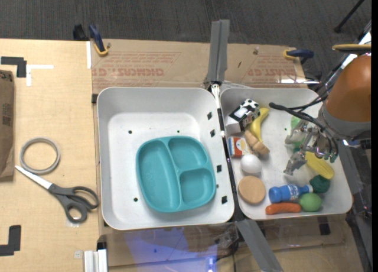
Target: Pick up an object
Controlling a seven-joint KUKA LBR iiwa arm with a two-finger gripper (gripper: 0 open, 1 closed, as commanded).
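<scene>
The right white bin holds several small objects. Among them are a banana, a black-and-white cow toy, a white egg, a tan round disc, a blue bottle, an orange carrot, a light green ball and a yellow piece. My gripper hangs low over the right half of this bin. It is just left of the yellow piece and above the blue bottle. Its metal body hides what lies directly beneath it.
The left bin holds a teal divided plate. On the wooden bench to the left lie scissors and a tape roll. A red-and-white box and a tan peg sit by the divider.
</scene>
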